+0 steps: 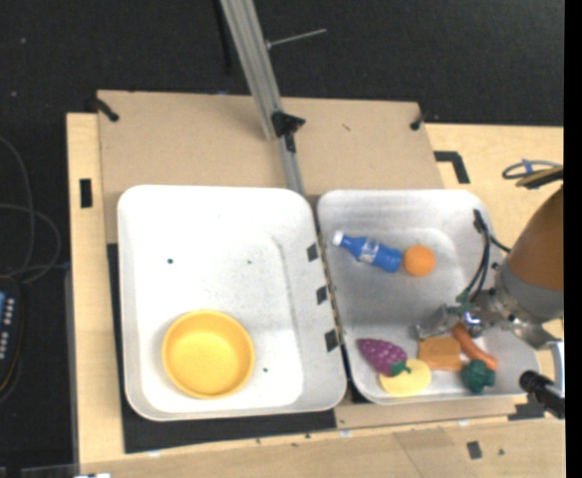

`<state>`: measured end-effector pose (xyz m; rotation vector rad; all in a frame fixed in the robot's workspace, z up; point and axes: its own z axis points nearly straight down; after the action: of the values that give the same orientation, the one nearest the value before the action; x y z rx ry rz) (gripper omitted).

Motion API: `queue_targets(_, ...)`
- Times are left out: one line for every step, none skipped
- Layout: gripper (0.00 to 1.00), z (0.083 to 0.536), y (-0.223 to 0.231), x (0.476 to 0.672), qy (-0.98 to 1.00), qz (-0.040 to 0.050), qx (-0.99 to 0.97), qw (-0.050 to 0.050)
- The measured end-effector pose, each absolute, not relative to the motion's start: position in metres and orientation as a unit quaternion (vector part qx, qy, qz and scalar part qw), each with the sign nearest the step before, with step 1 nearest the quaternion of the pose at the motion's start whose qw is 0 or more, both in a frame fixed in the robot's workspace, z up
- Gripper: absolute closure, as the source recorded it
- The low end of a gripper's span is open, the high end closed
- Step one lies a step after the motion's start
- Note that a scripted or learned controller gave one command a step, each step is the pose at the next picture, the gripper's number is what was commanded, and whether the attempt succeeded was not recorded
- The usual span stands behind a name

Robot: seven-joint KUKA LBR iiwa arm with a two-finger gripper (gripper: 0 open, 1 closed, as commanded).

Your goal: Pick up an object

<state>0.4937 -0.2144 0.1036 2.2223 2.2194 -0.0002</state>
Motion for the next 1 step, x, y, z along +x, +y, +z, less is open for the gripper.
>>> queue_targets(1.0,0.1169,-0.2156,0.4957,0.706,0.0019,0.708,0.003)
